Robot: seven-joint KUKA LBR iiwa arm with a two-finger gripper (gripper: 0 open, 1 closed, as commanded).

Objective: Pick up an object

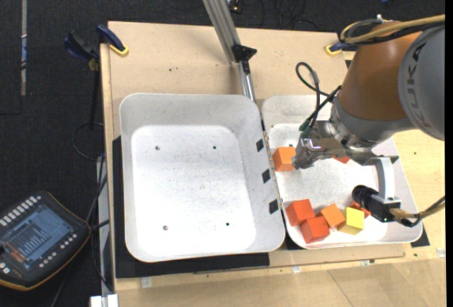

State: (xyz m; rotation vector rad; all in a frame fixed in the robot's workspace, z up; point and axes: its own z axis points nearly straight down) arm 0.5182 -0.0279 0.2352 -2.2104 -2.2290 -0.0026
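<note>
**Right-hand shallow white bin** (325,187). Nearest the camera, well in front of the gripper (306,159), four small blocks are clustered: a red-orange cube (315,229), a second red-orange cube (299,211) touching it, a small orange cube (333,216) and a yellow cube (354,220). A larger orange cube (283,158) is seen just beside the gripper, on the view's left. It is not seen to be held, and whether the gripper is open or closed cannot be told. A red piece (342,158) is partly hidden behind the gripper.

**Left-hand shallow white bin** (191,178). A speckled floor is shown, further to the view's left of the gripper.
</note>
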